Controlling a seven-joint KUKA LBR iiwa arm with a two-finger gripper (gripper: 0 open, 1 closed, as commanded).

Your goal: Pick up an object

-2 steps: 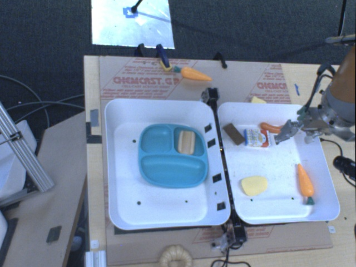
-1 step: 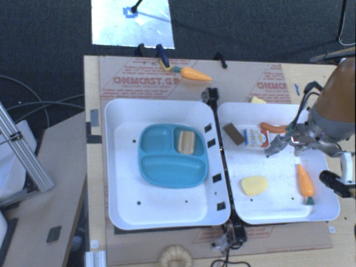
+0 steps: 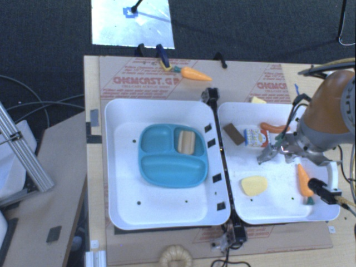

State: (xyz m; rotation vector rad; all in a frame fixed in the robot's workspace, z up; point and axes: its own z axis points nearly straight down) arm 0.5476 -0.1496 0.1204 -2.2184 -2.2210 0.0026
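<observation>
Over the right bin (image 3: 278, 218) hangs the pincer (image 3: 271, 152), its metal tips low above the white floor; whether it is released or clenched cannot be told from this angle, and nothing shows between its tips. Just left of it lies a small white packet (image 3: 254, 137), and touching that packet's far left side sits a brown block (image 3: 233, 133). Right above the pincer, partly behind the arm, lies an orange sausage (image 3: 271, 127). Below and a little left of the pincer rests a yellow piece (image 3: 253, 186), apart from it. To the pincer's lower right a carrot (image 3: 303, 181) lies along the bin's right side. Farther up, at the bin's top rim, a pale yellow bit (image 3: 258, 100) peeks out.

Well left of the pincer, the left bin (image 3: 119, 204) holds one blue divided plate (image 3: 172, 156) with one tan piece (image 3: 186, 142) in its upper right compartment. Beyond both bins, on the tabletop (image 3: 245, 77), lies a second carrot (image 3: 194, 74). That makes two carrots, two bins, one of each other thing.
</observation>
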